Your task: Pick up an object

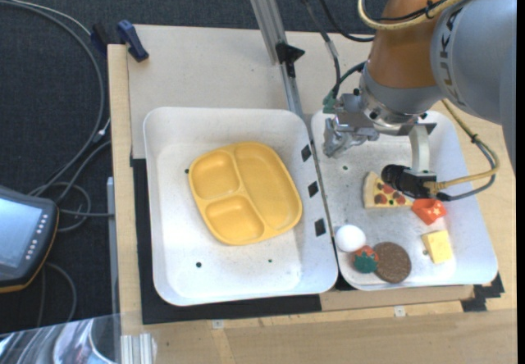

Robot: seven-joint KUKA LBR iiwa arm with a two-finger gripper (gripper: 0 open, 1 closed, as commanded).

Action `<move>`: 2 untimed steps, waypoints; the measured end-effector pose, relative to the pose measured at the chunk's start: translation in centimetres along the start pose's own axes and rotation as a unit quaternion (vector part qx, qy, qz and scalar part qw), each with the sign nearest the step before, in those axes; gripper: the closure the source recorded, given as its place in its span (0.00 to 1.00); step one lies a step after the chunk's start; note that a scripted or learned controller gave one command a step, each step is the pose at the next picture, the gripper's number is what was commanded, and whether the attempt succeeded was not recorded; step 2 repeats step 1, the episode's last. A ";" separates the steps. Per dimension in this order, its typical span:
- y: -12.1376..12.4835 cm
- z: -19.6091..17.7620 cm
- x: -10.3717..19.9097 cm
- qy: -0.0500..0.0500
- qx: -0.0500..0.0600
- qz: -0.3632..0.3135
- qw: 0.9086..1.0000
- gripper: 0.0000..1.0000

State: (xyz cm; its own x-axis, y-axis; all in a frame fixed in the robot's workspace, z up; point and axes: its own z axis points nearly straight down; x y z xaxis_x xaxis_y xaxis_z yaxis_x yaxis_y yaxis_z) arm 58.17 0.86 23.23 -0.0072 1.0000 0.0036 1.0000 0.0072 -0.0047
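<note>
**Two bins, with the gripper poised over the right one**

Two shallow white bins are set side by side on the bench. The left bin [164, 272] is taken as the landmark. Inside it, slightly above its middle, a yellow divided tray [244, 192] is laid flat, its three compartments facing up.

Just right of the left bin, the right bin [472, 252] is placed, their rims touching. Near the shared rim, at the lower part, a white ball [350, 237] is seen, and just right of it and lower a small red and green piece [364, 259] lies against a brown disc [392, 261]. Further right of the left bin, a pizza slice toy [384, 193] is found, with an orange-red piece [427, 210] and a yellow block [438, 246] beyond it.

The gripper [336, 143] is held over the upper left part of the right bin, close to the shared rim. Nothing is seen between its fingers; whether they are apart or together cannot be told.
</note>
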 end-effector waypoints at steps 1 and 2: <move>0.7 -0.4 6.2 0.000 -0.003 -0.001 1.000 1.00; 0.7 -0.4 6.2 0.000 -0.003 -0.001 1.000 1.00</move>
